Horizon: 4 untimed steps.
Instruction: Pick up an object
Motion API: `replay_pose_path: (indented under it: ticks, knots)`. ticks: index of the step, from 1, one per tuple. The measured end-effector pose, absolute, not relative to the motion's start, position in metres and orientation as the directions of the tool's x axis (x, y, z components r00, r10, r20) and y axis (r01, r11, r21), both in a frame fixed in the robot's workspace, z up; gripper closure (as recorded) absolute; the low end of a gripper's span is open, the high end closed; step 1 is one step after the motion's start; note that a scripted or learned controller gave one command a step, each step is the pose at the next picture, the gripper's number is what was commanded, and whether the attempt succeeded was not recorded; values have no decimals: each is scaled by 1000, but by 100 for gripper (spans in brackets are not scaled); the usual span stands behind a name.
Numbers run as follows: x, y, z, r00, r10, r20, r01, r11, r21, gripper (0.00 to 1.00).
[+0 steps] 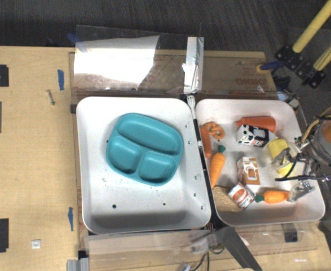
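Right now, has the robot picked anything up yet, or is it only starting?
Nothing looks picked up yet. The toys, such as the carrot, the small can and the black-and-white cow, all lie in the right bin, and the left bin holds a teal divided tray. The arm's gripper is at the right bin's right edge, holding nothing I can see. The whole pick is left.

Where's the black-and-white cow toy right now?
In the camera view the cow toy sits in the right bin, toward its far side, just below the long orange-red piece and left of the yellow banana.
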<state>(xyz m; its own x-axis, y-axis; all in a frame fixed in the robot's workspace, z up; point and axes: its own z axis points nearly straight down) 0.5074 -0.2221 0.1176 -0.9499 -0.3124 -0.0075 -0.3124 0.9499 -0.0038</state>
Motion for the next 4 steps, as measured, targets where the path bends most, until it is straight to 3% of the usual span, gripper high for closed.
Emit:
replay_pose_path:
  ticks: [1, 2, 3, 4]
  knots:
    - [497, -222, 107, -863, -505, -3, -505, 863, 0, 0]
    - [500, -221, 119, -862, -506, -11, -506, 862, -6, 100]
    - [500, -221, 118, -862, -506, -9, -506, 862, -5, 0]
    - [519, -221, 90, -757, -653, -7, -653, 757, -4, 0]
